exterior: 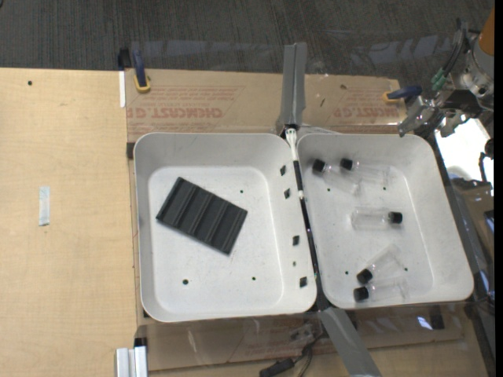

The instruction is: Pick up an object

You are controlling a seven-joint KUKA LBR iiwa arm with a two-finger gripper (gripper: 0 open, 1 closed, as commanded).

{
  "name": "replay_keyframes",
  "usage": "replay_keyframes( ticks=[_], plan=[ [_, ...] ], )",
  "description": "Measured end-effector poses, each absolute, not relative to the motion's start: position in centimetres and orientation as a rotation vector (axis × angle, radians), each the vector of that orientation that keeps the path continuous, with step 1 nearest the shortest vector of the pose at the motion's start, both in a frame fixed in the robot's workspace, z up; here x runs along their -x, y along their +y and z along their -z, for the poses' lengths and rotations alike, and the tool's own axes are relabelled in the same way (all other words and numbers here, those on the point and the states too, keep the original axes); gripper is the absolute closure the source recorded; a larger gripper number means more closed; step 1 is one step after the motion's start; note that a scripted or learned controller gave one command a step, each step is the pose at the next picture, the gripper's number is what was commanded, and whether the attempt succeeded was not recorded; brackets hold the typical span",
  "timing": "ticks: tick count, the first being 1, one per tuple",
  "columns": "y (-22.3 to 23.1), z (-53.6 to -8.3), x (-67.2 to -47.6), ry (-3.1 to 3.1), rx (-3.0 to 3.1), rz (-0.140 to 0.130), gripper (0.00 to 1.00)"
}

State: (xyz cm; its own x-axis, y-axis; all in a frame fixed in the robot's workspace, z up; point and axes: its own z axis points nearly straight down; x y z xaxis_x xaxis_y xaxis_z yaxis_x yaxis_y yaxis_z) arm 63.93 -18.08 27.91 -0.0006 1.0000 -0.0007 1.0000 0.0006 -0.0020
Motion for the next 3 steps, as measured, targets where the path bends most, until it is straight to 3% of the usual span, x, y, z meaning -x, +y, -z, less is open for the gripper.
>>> replay_keyframes(
  ticks=[1,2,3],
  plan=[
    [-16.5,-11.8,-64.2,-2.287,2.160,0.002,0.00],
    [-16.7,-9.1,-56.1,-2.255,2.185,-0.001,0.00],
    [-16.8,-10.0,-56.1,-2.252,2.189,-0.001,1.00]
  ],
)
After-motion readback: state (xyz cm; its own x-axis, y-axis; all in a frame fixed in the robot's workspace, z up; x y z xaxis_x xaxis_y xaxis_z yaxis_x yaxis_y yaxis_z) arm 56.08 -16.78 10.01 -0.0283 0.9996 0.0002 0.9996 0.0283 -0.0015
